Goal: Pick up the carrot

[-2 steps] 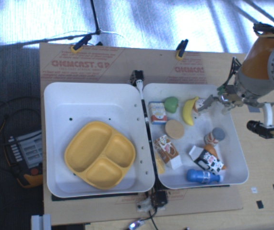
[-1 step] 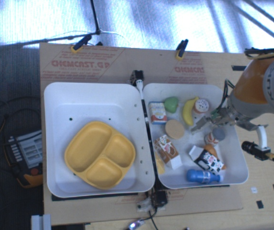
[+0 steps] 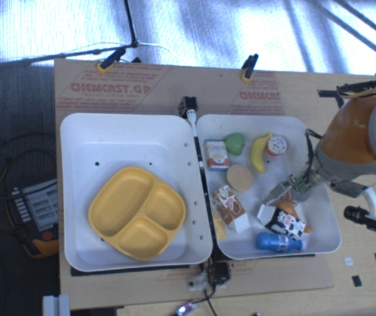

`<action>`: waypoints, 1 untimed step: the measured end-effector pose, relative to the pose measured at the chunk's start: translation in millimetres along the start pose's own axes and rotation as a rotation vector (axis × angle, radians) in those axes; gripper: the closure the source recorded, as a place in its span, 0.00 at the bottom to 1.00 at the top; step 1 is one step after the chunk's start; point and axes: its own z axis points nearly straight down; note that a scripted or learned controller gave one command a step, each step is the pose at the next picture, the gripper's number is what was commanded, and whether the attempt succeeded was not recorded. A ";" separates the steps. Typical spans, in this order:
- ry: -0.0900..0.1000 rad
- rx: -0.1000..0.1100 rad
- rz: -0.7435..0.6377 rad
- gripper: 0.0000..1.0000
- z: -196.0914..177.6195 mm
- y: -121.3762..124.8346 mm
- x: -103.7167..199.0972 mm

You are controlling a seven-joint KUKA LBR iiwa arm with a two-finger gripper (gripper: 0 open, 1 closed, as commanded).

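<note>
In the camera view you have two white bins side by side on the bench. The left bin (image 3: 76,150) holds a yellow divided plate (image 3: 137,211), sitting toward its 5 o'clock part.

The right bin (image 3: 319,242) is crowded. Near its 12 o'clock edge you find a small carton (image 3: 216,155), a green lump (image 3: 236,143) just beside it, a banana (image 3: 260,153) and a small round jar (image 3: 276,145) touching the banana's upper end. A tan disc (image 3: 240,177) lies below the green lump. Toward 7 o'clock sits a brown-and-white snack packet (image 3: 229,206). At 5 o'clock a blue bottle (image 3: 278,243) lies on its side along the bin's lower wall, with a black-and-white spotted toy (image 3: 286,224) just above it.

The carrot (image 3: 289,209) shows as a small orange patch at about 4 o'clock from the bin's centre, touching the spotted toy's upper edge and partly hidden.

Your arm (image 3: 349,137) reaches in from 3 o'clock. The gripper (image 3: 292,188) hangs just above the carrot, at its 12 o'clock side. How wide the jaws stand, you cannot tell; nothing is seen between them.
</note>
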 end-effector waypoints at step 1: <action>0.002 -0.002 -0.212 0.00 -0.3 -15.8 -5.7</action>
